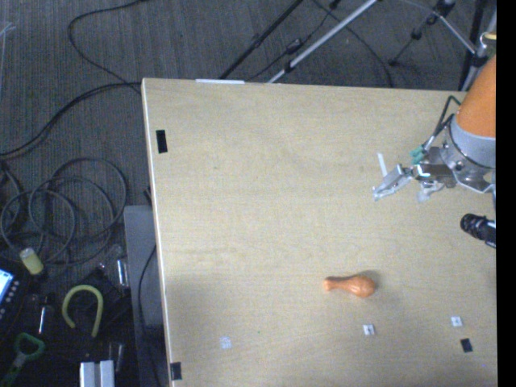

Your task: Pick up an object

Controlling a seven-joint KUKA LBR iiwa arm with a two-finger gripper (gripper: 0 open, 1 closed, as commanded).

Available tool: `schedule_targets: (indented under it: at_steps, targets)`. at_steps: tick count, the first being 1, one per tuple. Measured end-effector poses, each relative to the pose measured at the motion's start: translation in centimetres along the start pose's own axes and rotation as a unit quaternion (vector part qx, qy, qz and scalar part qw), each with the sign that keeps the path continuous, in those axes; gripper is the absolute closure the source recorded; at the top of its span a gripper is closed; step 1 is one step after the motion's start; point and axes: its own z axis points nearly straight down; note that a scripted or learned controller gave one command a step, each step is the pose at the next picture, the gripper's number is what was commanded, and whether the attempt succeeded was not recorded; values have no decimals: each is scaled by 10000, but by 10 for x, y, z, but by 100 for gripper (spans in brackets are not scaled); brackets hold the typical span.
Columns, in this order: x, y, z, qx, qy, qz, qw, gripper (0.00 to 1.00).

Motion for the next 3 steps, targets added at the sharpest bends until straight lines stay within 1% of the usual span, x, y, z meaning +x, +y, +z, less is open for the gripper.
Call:
schedule_targets:
  at_steps: [1,2,3]
  targets:
    - [4,35,37,-1,-18,-511,9987,0]
    - [-5,86,141,-2,-18,-1152,9933,0]
    - [47,109,143,-11,-20,-1993,9799,0]
